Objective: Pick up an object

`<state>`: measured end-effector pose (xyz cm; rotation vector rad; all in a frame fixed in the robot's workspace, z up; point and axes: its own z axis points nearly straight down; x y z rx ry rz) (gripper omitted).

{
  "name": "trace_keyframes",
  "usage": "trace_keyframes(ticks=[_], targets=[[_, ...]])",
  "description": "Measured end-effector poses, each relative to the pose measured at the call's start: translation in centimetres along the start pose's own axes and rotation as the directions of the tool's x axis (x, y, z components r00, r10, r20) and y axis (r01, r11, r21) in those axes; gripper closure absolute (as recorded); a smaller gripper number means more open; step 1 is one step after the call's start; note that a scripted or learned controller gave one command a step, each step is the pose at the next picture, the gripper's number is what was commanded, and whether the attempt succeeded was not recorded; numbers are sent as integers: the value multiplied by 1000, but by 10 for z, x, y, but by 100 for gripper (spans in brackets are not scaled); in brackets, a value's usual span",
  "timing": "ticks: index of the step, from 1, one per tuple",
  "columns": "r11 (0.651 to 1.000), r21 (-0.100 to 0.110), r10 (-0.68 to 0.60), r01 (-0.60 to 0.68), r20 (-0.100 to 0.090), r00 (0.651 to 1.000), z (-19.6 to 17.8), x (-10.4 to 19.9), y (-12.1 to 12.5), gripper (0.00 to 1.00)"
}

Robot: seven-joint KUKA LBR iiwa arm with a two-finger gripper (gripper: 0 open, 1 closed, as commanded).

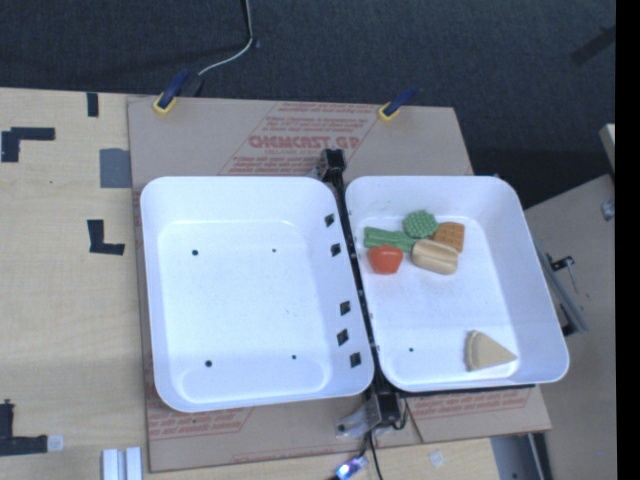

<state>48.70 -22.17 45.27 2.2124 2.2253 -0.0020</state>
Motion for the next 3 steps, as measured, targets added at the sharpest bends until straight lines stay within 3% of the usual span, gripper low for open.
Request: trace_keyframes(ticks=[1, 3], targets=[[1000, 9, 6, -6, -5, 1000, 76, -1, -4, 100], [1000, 1, 2, -2, -1, 1000, 52, -1, -2, 100]])
